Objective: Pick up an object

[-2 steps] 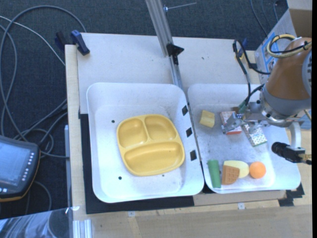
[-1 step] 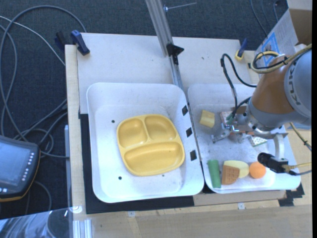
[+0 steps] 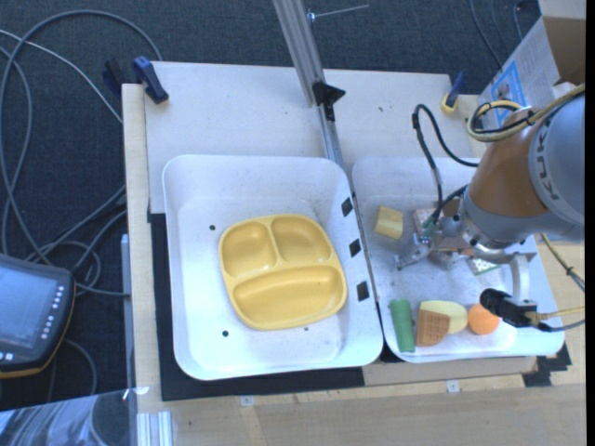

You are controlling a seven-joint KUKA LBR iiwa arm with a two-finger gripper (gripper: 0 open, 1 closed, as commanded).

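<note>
My gripper (image 3: 412,252) hangs low in the right bin (image 3: 372,177), reaching leftward from the grey and orange wrist (image 3: 502,189). Just up and left of its tip sits a yellow cube (image 3: 389,222), close to it but apart. Along the bin's front wall lie a green cylinder (image 3: 401,324), a tan wedge-shaped block (image 3: 430,327), a pale yellow piece (image 3: 453,314) and an orange ball (image 3: 482,320). I see nothing held at the tip. The wrist hides part of the bin floor.
The left bin (image 3: 186,249) holds a yellow divided plate (image 3: 282,271). A slanted metal pole (image 3: 302,35) rises behind the bins. Black cables (image 3: 429,151) loop over the right bin's back. A cardboard box (image 3: 548,49) stands at the far right.
</note>
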